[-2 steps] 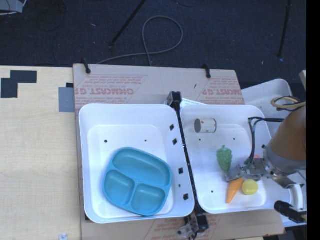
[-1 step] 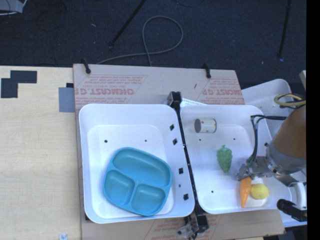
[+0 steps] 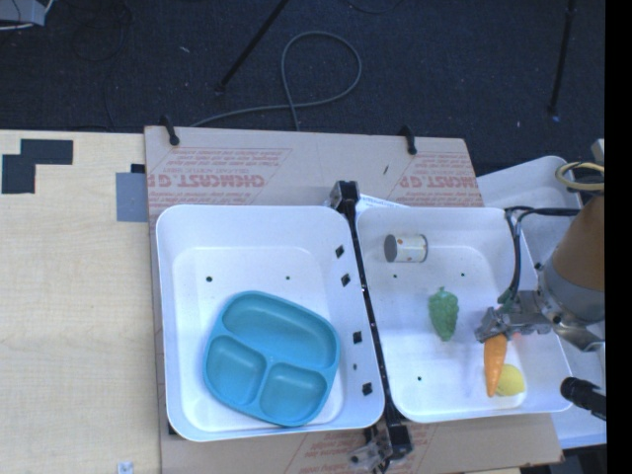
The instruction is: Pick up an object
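My gripper (image 3: 506,326) hangs low over the right side of the right bin (image 3: 464,408), on the grey arm (image 3: 583,265) that comes in from the right. Directly under it begins an orange carrot (image 3: 493,365), which lies pointing toward the bin's front. The carrot's upper end is hidden by the gripper. A small yellow piece (image 3: 512,382) touches the carrot's lower right side. A green leafy toy vegetable (image 3: 443,314) lies to the gripper's left, apart from it. A short grey and white cylinder (image 3: 406,249) lies on its side near the bin's back wall.
The left bin (image 3: 188,265) holds a blue divided plate (image 3: 271,356) at its front. A black divider bar (image 3: 355,294) runs between the bins. Cables (image 3: 513,245) hang along the right bin's right rim. A wooden tabletop (image 3: 69,314) lies to the left.
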### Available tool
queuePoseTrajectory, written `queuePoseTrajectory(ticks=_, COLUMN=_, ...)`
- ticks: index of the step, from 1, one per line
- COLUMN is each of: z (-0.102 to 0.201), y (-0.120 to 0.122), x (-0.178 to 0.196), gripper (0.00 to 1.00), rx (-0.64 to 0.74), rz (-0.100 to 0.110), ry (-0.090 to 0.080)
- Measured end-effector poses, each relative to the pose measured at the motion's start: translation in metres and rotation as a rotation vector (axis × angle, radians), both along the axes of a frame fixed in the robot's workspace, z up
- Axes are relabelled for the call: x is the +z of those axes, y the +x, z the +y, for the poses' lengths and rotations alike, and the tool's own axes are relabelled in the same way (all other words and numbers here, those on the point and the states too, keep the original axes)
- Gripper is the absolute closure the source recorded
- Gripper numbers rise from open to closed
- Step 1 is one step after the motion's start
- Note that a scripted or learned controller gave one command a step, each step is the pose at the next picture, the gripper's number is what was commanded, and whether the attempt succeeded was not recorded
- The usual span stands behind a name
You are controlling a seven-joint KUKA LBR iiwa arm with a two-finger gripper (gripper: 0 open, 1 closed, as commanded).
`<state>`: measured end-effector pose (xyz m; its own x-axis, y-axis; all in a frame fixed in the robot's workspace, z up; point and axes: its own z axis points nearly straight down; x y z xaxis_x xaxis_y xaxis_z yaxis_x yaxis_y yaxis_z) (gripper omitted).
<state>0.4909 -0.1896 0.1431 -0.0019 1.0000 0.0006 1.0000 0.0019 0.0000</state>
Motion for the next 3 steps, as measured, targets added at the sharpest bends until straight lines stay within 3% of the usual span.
queuePoseTrajectory(ticks=2, z=-0.001, y=-0.004, x=0.108, gripper=1.00, rx=0.000, rz=-0.003, ry=-0.002)
queuePoseTrajectory(ticks=3, z=0.046, y=0.004, x=0.110, gripper=1.00, rx=0.003, rz=0.002, ry=0.002)
